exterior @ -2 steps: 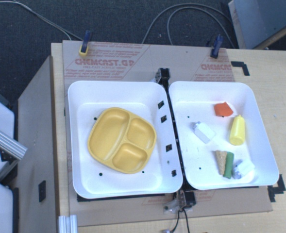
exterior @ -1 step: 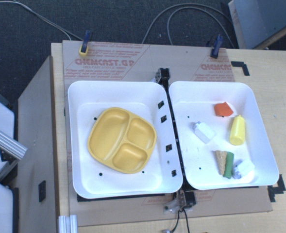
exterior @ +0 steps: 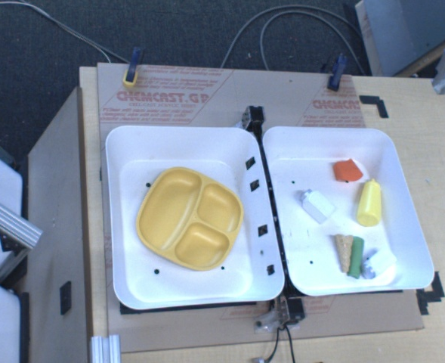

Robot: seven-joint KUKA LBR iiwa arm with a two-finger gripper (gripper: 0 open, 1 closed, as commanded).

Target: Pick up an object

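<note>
We judge the task not yet begun: every object lies loose in a bin and nothing is lifted, so the whole pick is left to do. We cannot tell the gripper's state from this view.

Going from left to right, the left bin [exterior: 120,203] holds one yellow divided tray [exterior: 190,218] with three compartments, lying flat near the middle. The right bin [exterior: 403,203] holds five small things. One white bottle [exterior: 316,205] lies on its side toward the bin's left part. One tan wedge [exterior: 344,249] rests near the front, touching one green stick [exterior: 356,258] just beside it, and a small bluish-grey piece [exterior: 369,264] lies against that stick. One orange block [exterior: 347,170] sits toward the back, and one yellow bottle [exterior: 369,203] lies just in front of it.
</note>
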